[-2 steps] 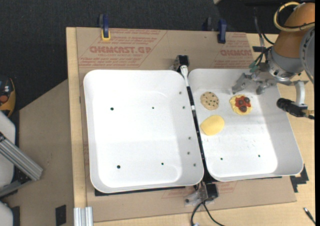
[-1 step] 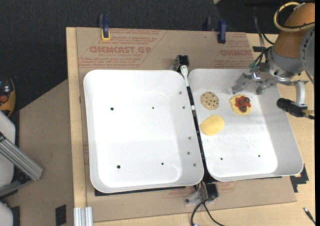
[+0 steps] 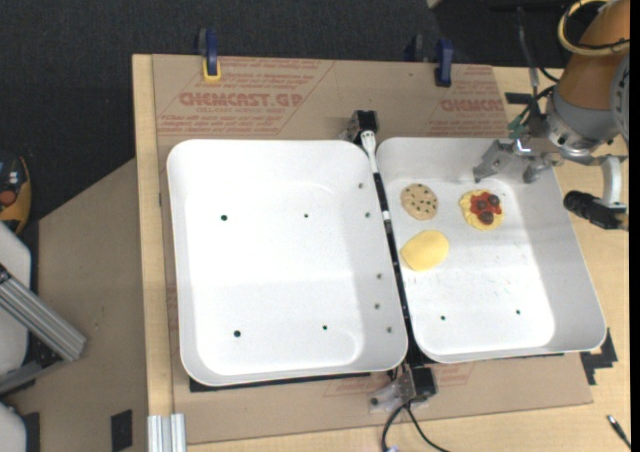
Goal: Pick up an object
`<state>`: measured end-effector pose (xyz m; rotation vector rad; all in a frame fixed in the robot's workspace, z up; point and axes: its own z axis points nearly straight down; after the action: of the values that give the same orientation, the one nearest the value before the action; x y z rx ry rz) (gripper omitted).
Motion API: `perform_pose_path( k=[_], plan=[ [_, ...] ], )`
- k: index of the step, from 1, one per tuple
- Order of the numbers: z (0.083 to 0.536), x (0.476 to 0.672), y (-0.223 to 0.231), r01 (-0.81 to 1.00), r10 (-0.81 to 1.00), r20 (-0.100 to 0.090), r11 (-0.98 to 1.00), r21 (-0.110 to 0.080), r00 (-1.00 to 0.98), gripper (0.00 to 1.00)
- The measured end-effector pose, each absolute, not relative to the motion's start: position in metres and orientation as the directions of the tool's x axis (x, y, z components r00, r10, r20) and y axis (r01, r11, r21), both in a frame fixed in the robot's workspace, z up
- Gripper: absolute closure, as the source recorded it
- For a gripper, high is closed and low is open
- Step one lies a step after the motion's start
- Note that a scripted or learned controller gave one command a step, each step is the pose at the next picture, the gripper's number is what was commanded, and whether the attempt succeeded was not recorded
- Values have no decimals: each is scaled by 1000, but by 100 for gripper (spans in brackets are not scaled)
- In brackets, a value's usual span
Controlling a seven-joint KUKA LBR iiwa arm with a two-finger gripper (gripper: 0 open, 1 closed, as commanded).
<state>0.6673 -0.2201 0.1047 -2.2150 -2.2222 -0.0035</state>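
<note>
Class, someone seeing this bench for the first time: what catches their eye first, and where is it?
Three small food-like pieces in the right bin: a chip cookie, a red-topped tart and a yellow lump. Above them hangs the gripper, at the bin's far edge. The left bin lies alongside.

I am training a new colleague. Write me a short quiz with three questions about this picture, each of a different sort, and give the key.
1. True or false: the chocolate chip cookie lies in the left bin.
2. Multiple choice: which item lies nearest the gripper? A) the yellow piece B) the chocolate chip cookie C) the round piece with red and dark topping
3. Fill in: all three items lie in the ____ bin.

Key: 1 false, since it lies in the right bin, near the divide. 2 C. 3 right.
</note>
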Motion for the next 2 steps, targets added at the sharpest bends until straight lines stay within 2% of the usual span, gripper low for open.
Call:
perform_pose_path(
  k=[1, 2],
  plan=[
    [88, 669, -216, 1000, 1000, 17, 5, -8, -5, 0],
    [99, 667, -219, 1000, 1000, 8, 4, -4, -4, 0]
  ],
)
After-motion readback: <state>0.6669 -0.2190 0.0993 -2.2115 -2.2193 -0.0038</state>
